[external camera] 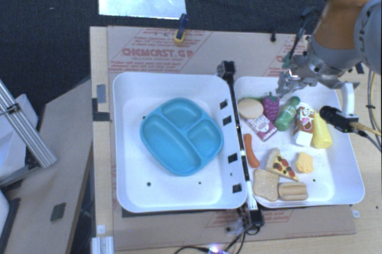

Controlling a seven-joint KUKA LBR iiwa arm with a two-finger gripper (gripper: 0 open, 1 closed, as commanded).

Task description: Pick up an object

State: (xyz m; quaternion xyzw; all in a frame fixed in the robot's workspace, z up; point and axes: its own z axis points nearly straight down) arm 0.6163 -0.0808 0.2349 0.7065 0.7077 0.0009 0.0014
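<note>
- As far as visible, no pick made yet: nothing seen lifted, nothing seen between gripper [289, 80] parts.
- Arm [343, 20] reaching in from right, grey with orange band, wrist low over far edge of right bin [352, 187].
- Gripper hanging above the back cluster of toys, nearest the purple grapes [271, 107] and green bottle [287, 115]; contact with either not certain.
- Gripper width: cannot tell, tip too small and blurred against the white bin.
- Candidate things all lying in right bin:
  - round bun [250, 108] at back left, touching grapes.
  - red-patterned packet [261, 127] just in front of bun.
  - white carton [304, 123] and yellow banana-like piece [321, 133] side by side toward right.
  - orange carrot or sausage [251, 150] along left wall.
  - pizza slice [280, 164], small cheese piece [305, 162], bread slice [266, 184], bread roll [292, 191] toward front.
- Black cylindrical part [336, 118] over right side of bin, likely arm hardware rather than a toy.
- Left bin [128, 187] holding a blue divided plate [181, 135], lying flat, compartments bare.
- Judgement: early stage, approach only. Left to do: descend on one thing, close on it, lift clear.
- Risk judged: toys crowded at back, so neighbour easily nudged or two caught at once.
</note>
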